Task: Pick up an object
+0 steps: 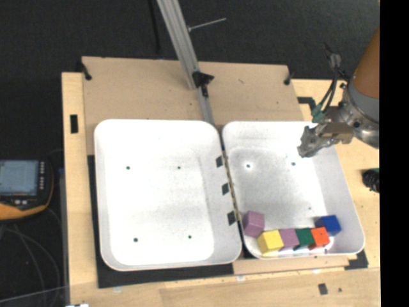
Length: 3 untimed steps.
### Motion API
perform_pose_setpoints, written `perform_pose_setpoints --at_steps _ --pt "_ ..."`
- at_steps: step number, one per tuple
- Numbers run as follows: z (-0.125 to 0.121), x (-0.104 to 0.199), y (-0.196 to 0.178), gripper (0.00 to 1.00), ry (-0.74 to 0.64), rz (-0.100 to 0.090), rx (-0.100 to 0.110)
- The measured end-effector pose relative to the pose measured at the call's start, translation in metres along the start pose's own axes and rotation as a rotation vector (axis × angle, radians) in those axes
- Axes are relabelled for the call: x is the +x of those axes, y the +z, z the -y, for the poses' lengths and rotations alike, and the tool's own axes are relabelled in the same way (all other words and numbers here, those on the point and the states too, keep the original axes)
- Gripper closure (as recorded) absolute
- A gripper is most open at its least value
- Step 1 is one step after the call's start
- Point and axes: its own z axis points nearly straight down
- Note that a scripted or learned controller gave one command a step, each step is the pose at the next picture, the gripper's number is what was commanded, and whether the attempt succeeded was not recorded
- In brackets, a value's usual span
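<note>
Coloured blocks [291, 236] (bin's near edge) well apart from claw [307, 147].

No text, label or number can be read anywhere (the small device [22, 183] at nine o'clock has a blurred screen).

arm [365, 75] cut off at right edge, hand [308, 144] blurred

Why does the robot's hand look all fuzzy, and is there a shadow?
In the camera view, the gripper is soft and blurry, while the colored blocks look fairly sharp; a faint grey shadow spreads across the right bin floor; lighting is even, with no strong glare.
</note>
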Motion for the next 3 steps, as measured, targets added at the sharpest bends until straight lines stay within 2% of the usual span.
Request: perform_pose_setpoints --at_steps 1,2,3 --pt "0.019 0.009 -0.038 1.00 0.000 -0.001 0.004" --pt "0.002 0.064 -0.045 1.00 -0.003 -0.002 0.007" --pt "0.007 0.145 -0.030 1.00 -0.005 -0.003 0.012"
